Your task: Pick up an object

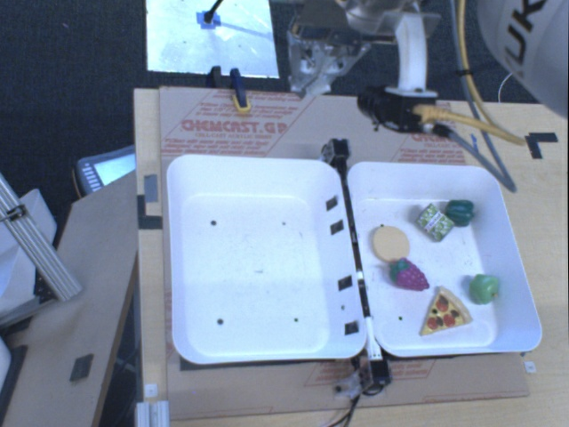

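On the worktop (151,265) the left bin (258,256) sits at about 9 o'clock from the view's middle, its white floor bare but for a few small dark dots. A row of dark clips (342,256) runs down the seam where it touches the right bin (507,247).

In the right bin, going left to right: a round tan disc (389,243) lies near the seam, and a purple bunch of grapes (409,276) touches it at its 5 o'clock. A pizza slice (444,312) lies at 4 o'clock from the grapes, near the front wall. A green and white packet (434,221) sits at 2 o'clock from the disc, touching a dark green toy (460,211) at its own 2 o'clock. A lighter green toy (484,287) lies alone at 3 o'clock from the grapes, just beside the pizza slice.

The hand (313,65) hangs at 12 o'clock, above the bench's back edge and well apart from every toy; nothing is seen in it, and how far its fingers are parted cannot be told. A yellow cable (471,123) crosses behind the right bin.
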Available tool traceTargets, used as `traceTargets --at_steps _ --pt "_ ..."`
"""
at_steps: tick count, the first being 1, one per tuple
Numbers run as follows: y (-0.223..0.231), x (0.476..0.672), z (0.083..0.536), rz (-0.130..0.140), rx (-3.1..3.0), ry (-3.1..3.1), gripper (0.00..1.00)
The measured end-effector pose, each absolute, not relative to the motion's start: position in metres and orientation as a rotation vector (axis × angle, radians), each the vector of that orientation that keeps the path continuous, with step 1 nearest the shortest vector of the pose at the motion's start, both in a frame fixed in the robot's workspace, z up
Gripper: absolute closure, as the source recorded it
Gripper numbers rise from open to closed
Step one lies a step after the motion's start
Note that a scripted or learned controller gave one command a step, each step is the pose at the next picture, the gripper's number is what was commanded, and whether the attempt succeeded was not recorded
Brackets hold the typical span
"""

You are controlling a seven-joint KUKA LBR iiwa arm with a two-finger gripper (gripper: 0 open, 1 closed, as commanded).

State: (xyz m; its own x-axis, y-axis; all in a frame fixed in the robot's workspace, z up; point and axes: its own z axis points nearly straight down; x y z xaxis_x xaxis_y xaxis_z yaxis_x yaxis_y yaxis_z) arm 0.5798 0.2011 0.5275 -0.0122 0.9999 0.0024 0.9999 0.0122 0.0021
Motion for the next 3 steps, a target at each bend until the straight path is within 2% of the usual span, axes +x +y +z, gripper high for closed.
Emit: traceTargets --at_steps 1,2,3 --pt "0.237 0.506 0.536 -0.002 -2.209 -2.231 1.0" --pt "0.234 0.509 0.535 -0.003 -2.217 -2.225 0.0" --pt "0.235 0.51 0.546 -0.006 -2.215 -2.228 1.0"
